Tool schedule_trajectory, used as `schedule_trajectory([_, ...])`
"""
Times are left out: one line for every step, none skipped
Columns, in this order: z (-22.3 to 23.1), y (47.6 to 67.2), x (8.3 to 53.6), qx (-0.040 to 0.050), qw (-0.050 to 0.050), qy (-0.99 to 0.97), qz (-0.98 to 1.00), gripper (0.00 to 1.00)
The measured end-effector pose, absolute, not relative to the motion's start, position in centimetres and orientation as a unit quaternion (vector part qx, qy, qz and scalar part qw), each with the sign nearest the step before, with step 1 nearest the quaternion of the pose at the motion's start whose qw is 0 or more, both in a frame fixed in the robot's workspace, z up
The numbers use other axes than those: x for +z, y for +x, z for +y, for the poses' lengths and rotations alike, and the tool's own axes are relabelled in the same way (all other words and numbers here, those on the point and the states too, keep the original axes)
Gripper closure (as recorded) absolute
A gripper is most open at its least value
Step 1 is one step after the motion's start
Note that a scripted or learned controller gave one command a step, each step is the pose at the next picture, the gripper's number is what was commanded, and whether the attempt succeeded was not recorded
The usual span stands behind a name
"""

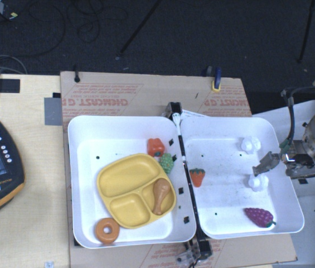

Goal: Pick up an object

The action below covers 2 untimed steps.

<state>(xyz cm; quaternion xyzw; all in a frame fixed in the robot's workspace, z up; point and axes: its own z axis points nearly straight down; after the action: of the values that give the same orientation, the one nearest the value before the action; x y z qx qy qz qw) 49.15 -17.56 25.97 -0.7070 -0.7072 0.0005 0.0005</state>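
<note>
Cardboard [146, 96] underlies two white bins. We see the gripper [269, 163] at the right bin's [224, 228] three o'clock edge, fingers spread, pinching nothing, just above a white lump [256, 182]. Purple grapes [259, 216] lie at five o'clock, a strawberry [197, 176] at nine. The left bin [82, 205] holds a yellow tray [135, 197].

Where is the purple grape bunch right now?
The purple grape bunch lies in the right bin, near its front-right corner, below the white object and the gripper.

Dark floor [146, 27] beyond pale bench [29, 228]
</note>
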Motion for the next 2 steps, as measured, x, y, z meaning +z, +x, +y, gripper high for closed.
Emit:
schedule_trajectory([-9.73, 47.73, 41.75, -0.0060, -0.006, -0.704, -0.710, 0.00])
schedule_trajectory([-10.04, 47.69, 41.77, 0.0013, 0.001, -0.706, -0.709, 1.00])
